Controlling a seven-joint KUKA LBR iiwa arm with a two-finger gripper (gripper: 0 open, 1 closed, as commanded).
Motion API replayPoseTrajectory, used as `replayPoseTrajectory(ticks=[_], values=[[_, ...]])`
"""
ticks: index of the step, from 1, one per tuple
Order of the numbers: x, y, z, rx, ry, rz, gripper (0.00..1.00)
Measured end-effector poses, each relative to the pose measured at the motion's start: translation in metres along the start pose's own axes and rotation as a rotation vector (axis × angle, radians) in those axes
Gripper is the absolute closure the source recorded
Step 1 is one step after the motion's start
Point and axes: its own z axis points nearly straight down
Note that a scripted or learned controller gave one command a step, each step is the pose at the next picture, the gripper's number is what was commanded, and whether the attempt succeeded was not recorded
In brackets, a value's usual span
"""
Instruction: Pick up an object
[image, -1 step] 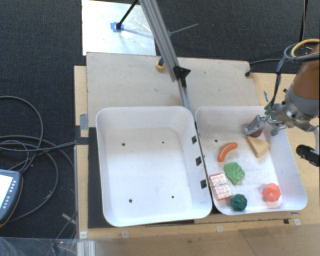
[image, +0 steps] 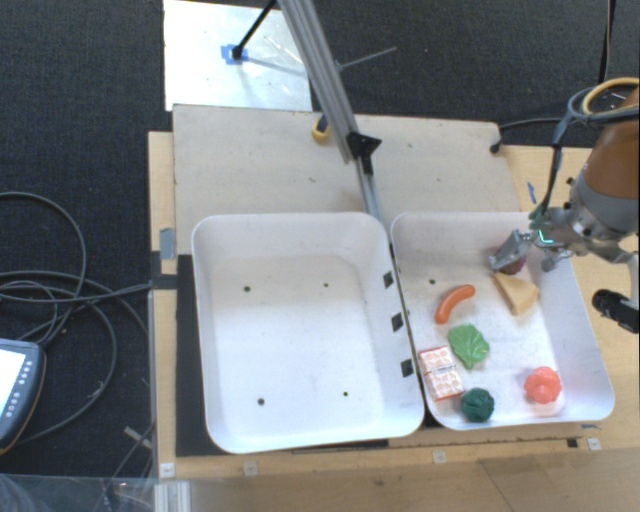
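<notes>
My hand (image: 527, 250) hangs low by the right bin's (image: 590, 330) far edge, over a dark object (image: 511, 263) beside the cheese wedge (image: 517, 293), lined up for grabbing; I cannot tell its opening.

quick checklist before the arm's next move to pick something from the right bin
1. Gripper over the right white bin: ok.
2. Fingers closed on an object: cannot tell; a dark reddish item sits right at them.
3. Tan cheese-like wedge close beside the gripper, collision risk: not ok.
4. Orange sausage, green leafy piece, dark green round piece, red round fruit and red-and-white small box lie apart: ok.
5. Left white bin free for drop-off: ok.
</notes>
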Motion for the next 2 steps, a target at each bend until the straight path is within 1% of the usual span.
replayPoseTrajectory(ticks=[1, 2], values=[[-0.009, -0.005, 0.054, 0.005, 0.0, 0.006, 0.0], [-0.011, -0.003, 0.101, -0.007, -0.006, 0.004, 0.0]])
